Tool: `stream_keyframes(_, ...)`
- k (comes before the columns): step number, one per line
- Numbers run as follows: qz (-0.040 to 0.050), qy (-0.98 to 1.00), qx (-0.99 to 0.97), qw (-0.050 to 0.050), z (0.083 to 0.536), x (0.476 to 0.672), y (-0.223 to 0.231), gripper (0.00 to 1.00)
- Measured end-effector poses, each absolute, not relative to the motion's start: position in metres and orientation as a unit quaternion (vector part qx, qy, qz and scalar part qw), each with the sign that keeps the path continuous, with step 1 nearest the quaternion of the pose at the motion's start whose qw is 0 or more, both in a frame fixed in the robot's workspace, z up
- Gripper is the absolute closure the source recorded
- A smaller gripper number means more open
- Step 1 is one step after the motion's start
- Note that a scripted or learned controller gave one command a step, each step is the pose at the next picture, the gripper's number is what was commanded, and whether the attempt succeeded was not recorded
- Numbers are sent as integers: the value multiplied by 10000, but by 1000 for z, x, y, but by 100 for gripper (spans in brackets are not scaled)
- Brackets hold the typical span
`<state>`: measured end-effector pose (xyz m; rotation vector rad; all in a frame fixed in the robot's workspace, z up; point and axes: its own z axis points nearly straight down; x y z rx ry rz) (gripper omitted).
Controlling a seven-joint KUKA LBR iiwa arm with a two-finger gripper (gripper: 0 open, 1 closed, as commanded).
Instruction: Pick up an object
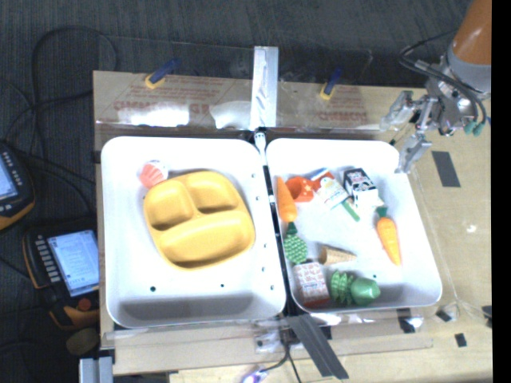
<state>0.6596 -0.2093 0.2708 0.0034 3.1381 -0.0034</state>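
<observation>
The right bin (pixel 419 238) holds several toy foods: an orange carrot (pixel 388 238) at its right, a second carrot (pixel 284 201) along its left wall, a red piece (pixel 302 187), a black-and-white carton (pixel 359 183), a bumpy green piece (pixel 295 248), a cone (pixel 338 254), a pinkish block (pixel 310 281) and a green vegetable (pixel 352 288). My gripper (pixel 404 134) hangs over the bin's far right corner, outside the rim, above the bench. It is open, with nothing between its fingers. The carton is the nearest item, down and to its left.
The left bin (pixel 120 278) holds a yellow divided plate (pixel 200 218) and a small red-and-white object (pixel 152 171) at its far left. A white upright divider (pixel 264 86) stands behind the bins. Tablets and cables lie left of the bench.
</observation>
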Motion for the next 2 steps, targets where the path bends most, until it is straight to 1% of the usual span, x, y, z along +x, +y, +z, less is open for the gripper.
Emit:
stream_keyframes(1,-19,10000,-81,21,108,636,-193,0)
stream_keyframes(2,-15,9899,1412,137,97,530,-195,0)
